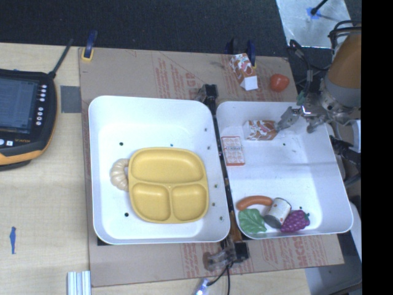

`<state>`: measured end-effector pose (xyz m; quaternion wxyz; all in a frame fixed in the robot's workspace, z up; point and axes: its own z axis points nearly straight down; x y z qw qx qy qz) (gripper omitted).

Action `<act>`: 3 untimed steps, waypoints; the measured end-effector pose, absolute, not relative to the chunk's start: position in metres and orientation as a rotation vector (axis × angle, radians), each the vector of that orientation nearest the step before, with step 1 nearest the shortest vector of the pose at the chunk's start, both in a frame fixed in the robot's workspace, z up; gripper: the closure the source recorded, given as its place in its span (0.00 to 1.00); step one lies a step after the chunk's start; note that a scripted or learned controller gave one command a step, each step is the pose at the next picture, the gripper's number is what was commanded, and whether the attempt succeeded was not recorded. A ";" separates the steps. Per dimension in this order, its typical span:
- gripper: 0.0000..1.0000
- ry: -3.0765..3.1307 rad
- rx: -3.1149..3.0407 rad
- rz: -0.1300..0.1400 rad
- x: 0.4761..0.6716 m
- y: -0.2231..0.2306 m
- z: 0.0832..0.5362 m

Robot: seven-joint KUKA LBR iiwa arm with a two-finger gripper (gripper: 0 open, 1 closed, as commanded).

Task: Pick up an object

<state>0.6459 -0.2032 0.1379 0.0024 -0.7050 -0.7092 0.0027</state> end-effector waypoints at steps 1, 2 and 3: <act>0.00 -2.236 -2.224 -0.008 0.659 -0.162 0.109; 0.00 -2.233 -2.218 -0.019 0.663 -0.203 0.104; 1.00 -2.247 -2.225 -0.015 0.665 -0.207 0.118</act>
